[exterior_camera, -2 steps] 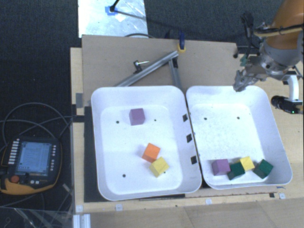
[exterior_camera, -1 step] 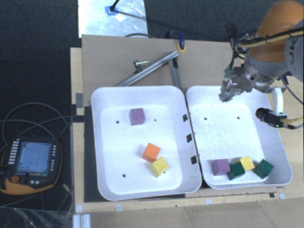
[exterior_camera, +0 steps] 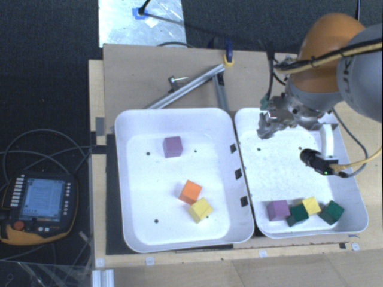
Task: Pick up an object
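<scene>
The left bin (exterior_camera: 128, 178) holds a purple cube (exterior_camera: 172, 146), an orange cube (exterior_camera: 190, 191) and a yellow cube (exterior_camera: 200, 210) touching the orange one's lower corner. Along the near edge of the right bin (exterior_camera: 353, 217) sit a purple cube (exterior_camera: 277, 209), a dark green cube (exterior_camera: 297, 214), a yellow cube (exterior_camera: 310, 205) and another green cube (exterior_camera: 331, 211). My gripper (exterior_camera: 266, 126) hangs over the far left corner of the right bin, well away from every cube. No cube is seen in it.
A metal rod (exterior_camera: 185, 85) lies slanted on the brown board behind the bins. A teach pendant (exterior_camera: 39, 205) with cables rests on the floor at the left. A black cylinder (exterior_camera: 316, 160) on a cable hangs over the right bin.
</scene>
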`<move>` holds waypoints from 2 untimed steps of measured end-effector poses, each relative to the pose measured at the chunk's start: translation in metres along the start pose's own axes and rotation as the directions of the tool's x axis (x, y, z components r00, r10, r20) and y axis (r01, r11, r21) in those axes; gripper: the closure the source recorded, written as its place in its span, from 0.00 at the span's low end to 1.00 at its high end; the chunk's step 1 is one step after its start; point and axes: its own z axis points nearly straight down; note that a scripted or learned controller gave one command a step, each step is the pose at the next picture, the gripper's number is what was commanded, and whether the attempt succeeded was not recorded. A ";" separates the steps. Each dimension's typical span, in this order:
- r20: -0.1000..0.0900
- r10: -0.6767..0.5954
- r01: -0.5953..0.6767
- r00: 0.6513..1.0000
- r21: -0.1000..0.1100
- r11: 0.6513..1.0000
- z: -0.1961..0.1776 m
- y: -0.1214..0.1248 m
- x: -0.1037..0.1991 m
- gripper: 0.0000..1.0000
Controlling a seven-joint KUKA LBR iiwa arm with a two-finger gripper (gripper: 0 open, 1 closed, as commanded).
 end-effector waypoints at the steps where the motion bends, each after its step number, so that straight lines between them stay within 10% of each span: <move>1: -0.001 0.000 0.000 1.000 -0.002 1.000 -0.010 -0.027 0.043 1.00; 2: -0.001 0.000 0.000 1.000 -0.001 1.000 -0.012 -0.061 0.089 1.00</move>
